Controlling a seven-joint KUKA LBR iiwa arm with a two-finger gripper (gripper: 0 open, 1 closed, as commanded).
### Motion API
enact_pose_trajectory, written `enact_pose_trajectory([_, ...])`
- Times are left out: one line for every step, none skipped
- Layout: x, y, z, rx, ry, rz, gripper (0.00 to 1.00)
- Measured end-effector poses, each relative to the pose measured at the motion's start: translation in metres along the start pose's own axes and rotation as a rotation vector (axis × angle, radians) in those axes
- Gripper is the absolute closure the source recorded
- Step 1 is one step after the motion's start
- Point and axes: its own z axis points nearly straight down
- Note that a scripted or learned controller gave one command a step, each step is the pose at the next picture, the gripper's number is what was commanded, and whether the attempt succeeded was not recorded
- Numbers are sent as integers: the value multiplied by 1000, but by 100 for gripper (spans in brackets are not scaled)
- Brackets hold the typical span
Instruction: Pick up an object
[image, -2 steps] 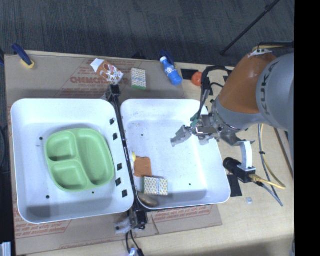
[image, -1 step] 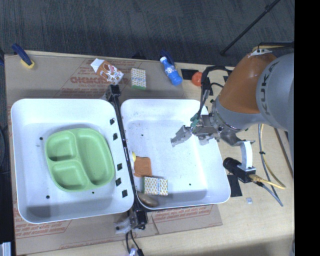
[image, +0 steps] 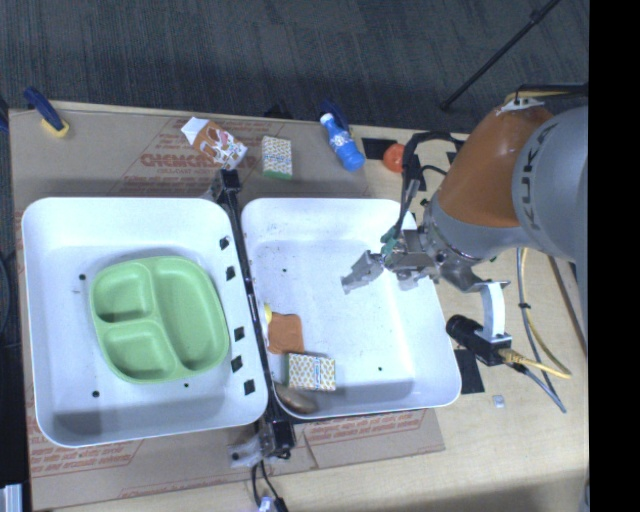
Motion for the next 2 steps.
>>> enact_pose_trajectory([0, 0, 0, 0, 0, 0, 0])
enact_pose_trajectory([0, 0, 0, 0, 0, 0, 0])
